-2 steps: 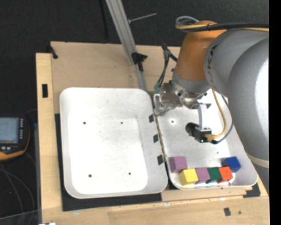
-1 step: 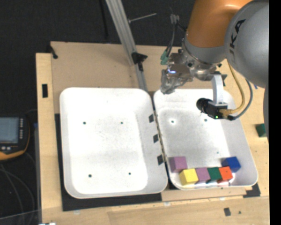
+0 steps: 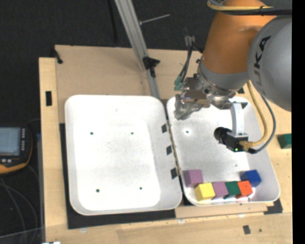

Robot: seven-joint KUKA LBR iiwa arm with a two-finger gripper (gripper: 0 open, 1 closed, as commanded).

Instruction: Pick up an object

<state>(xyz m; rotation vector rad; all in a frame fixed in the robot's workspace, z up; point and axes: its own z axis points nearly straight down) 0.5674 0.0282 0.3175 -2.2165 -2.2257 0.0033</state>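
- Two shallow white bins sit side by side: left bin [image 3: 76,136], right bin [image 3: 267,172].
- Gripper [image 3: 182,108] hangs over the right bin's far-left corner; nothing is seen between its fingers, and whether they are spread or closed cannot be told.
- Blocks cluster along the right bin's near edge: purple block [image 3: 193,176], yellow block [image 3: 205,191], pale purple block [image 3: 220,189], green block [image 3: 232,188], orange block [image 3: 244,187], blue block [image 3: 251,177].

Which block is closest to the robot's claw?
The purple block, alone above the yellow one. It lies nearest the gripper; the others line the bin's bottom edge.
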